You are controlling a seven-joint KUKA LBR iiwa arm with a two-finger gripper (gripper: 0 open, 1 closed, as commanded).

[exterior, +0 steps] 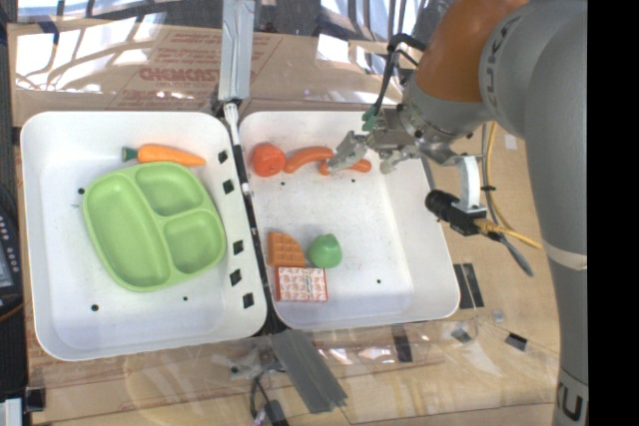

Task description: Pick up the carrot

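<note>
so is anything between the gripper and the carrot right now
Yes. The gripper is over the right bin, while the carrot lies in the left bin just above the green plate. Between them sit the bins' raised rims, plus an orange sausage and a tomato.

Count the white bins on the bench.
2. The left bin holds the green plate and carrot; the right bin sits beside it, under the claw.
</note>
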